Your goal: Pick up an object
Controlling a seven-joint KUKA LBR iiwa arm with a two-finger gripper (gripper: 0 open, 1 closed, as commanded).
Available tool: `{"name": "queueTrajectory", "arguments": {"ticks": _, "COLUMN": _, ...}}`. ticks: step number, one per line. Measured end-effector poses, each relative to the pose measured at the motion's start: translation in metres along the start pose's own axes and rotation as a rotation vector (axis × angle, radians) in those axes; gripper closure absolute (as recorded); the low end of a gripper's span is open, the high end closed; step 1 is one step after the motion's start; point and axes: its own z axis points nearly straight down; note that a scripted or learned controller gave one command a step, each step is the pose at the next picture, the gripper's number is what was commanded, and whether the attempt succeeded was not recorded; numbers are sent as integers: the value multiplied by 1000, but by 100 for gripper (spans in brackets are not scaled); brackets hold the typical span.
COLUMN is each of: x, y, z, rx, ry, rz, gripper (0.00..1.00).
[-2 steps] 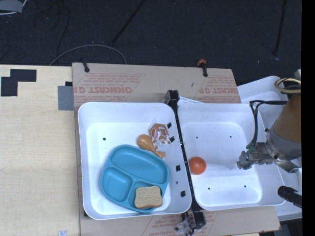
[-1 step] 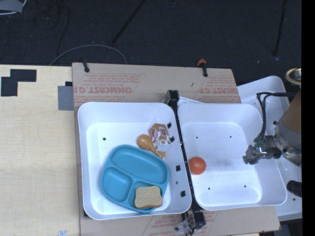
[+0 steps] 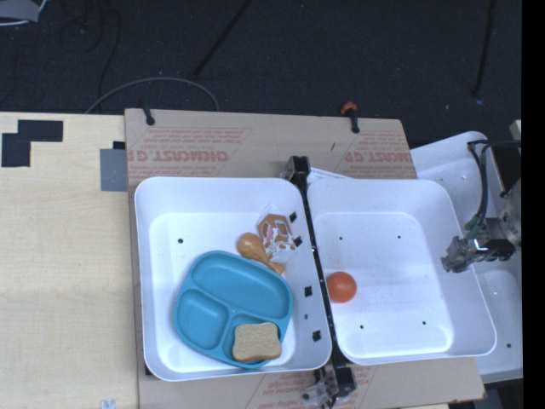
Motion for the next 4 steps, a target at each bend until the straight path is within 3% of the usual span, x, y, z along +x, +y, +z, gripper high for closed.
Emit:
{"name": "queueTrajectory", "arguments": {"ticks": 3, "x": 160, "y": 64, "z": -3, "rx": 6, "ry": 4, "rz": -4, "gripper": 100}}
{"name": "queueTrajectory", "arguments": {"ticks": 4, "x": 213, "y": 81, "z": 16, "rx": 7, "ry": 2, "rz": -3, "gripper": 100}}
